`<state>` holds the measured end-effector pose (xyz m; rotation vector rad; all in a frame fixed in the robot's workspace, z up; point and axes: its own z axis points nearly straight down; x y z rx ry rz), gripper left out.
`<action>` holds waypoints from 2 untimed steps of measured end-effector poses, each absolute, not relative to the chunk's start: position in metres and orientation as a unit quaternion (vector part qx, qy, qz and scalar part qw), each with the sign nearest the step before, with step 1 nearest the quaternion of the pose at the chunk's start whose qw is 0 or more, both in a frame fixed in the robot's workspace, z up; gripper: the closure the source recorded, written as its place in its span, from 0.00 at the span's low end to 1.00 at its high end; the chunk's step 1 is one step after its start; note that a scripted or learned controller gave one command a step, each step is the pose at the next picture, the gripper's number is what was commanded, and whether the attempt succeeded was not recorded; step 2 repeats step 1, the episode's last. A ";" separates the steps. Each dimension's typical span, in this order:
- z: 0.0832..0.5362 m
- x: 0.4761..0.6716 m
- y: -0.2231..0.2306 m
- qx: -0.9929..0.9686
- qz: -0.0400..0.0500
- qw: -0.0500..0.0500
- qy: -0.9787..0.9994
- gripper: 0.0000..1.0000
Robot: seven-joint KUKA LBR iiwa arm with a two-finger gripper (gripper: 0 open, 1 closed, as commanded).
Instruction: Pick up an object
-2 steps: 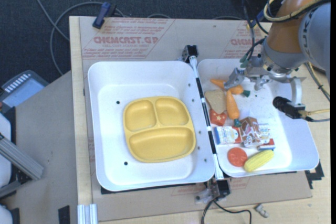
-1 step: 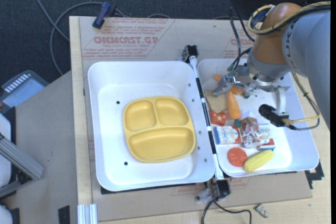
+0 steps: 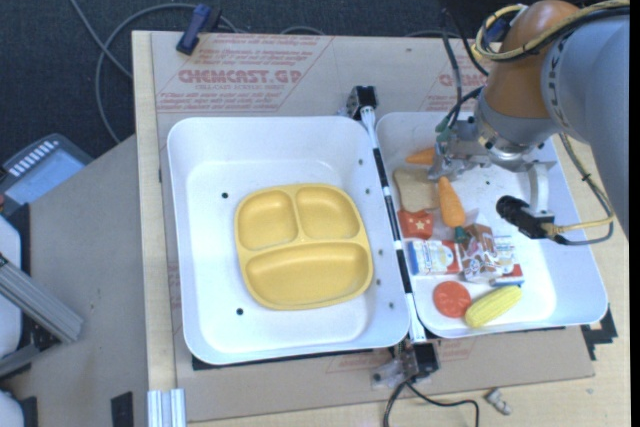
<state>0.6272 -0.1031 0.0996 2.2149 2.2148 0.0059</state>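
camera view: i see the gripper (image 3: 452, 158) low in the right bin (image 3: 585, 300), near its far-left corner, w/ the carrot (image 3: 452, 203) just under it; can't tell the jaw state or if anything's pinched. other picks lie toward the near edge: corn (image 3: 493, 305), tomato (image 3: 451, 298), snack packet (image 3: 437, 256). yellow tray (image 3: 300, 245) sits mid left bin (image 3: 190, 205). i judge we're at the reach/descend step, nothing lifted yet. next: centre over the carrot, close, lift straight up.

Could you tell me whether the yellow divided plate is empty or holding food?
Empty: the yellow divided plate shows three bare compartments.
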 end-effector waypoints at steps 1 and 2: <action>0.185 0.578 -0.032 0.707 0.000 0.000 0.708 1.00; 0.185 0.578 -0.032 0.707 0.000 0.000 0.708 1.00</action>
